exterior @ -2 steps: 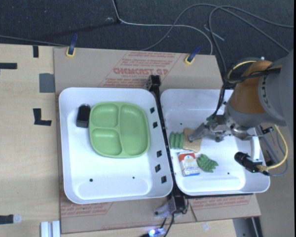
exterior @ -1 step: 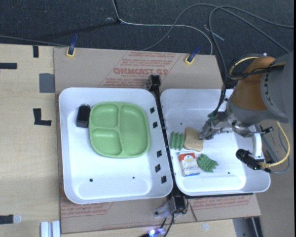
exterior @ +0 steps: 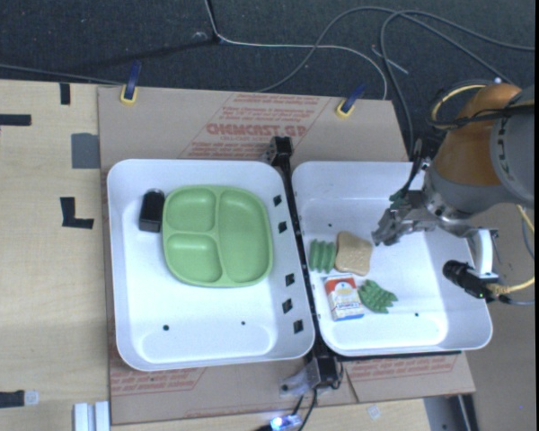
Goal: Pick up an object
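Your gripper [exterior: 386, 230] hangs in the right bin [exterior: 431, 330], its jaws too dark and small to tell whether they are spread. The bread [exterior: 353, 253] lies just down-left of it, nearest of the items, long axis roughly up-down in view.

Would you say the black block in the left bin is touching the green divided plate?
Touching: the camera view shows the black block pressed against the green plate at its left rim, no white gap between.
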